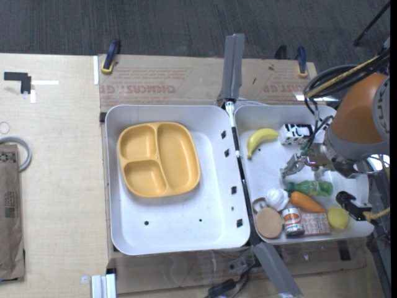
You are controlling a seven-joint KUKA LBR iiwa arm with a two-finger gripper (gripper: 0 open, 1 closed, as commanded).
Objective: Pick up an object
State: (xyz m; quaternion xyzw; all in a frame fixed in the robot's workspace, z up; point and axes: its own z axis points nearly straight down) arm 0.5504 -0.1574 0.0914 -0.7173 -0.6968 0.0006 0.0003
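Green bottle (pixel 313 187) lies in right bin (pixel 273 120), long axis approx left-right, directly below gripper (pixel 296 166) and nearly touching it. Carrot (pixel 308 202) just beyond, same lie. Gripper fingers spread apart, holding nothing. Banana (pixel 260 139) well to upper left. Yellow plate (pixel 159 159) in left bin (pixel 124 228).

— Can you read anything on the bench?
— Yes: red print runs along the cardboard (pixel 149 79) behind the bins, upside down to you; I cannot spell it out. The can (pixel 293 221) label is too small.
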